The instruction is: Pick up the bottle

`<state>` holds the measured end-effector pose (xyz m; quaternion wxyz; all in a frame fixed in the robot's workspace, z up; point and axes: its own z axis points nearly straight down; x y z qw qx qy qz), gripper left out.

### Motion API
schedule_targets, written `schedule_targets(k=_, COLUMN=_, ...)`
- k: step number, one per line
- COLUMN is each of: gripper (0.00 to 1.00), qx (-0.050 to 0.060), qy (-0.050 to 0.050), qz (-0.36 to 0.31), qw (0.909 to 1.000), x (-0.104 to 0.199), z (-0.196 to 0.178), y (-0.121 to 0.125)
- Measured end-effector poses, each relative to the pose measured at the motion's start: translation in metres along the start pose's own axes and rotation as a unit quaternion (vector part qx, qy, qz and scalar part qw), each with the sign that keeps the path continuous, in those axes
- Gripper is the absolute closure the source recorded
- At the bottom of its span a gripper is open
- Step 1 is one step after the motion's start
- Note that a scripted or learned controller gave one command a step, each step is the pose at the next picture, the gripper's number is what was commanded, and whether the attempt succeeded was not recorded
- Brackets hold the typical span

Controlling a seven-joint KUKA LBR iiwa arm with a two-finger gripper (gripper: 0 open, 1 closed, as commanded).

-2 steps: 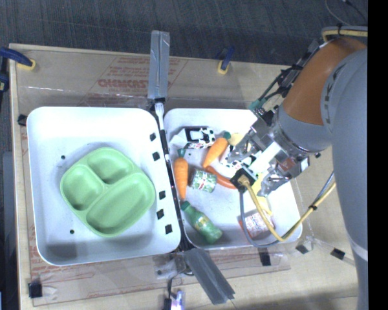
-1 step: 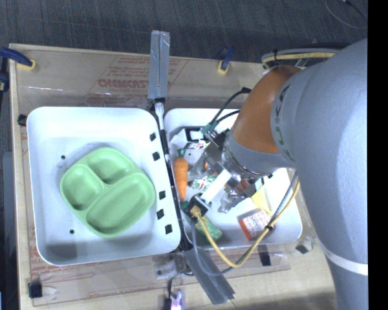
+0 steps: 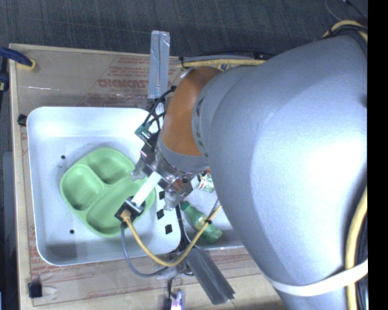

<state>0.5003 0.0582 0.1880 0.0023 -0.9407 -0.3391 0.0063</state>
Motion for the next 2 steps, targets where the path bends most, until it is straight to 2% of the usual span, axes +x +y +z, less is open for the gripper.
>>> schedule_targets(k=1, gripper=0.00, qx=0.000, qy=-0.001, qz=0.078, qw=0.9970, x=0.0422, z=0.0504, y=-0.0511)
schedule_targets(k=2, gripper=1.00, qx=0.003, qy=-0.005, qz=0.075, qw=0.9972, x=0.0414, z=0.0438, y=-0.0524)
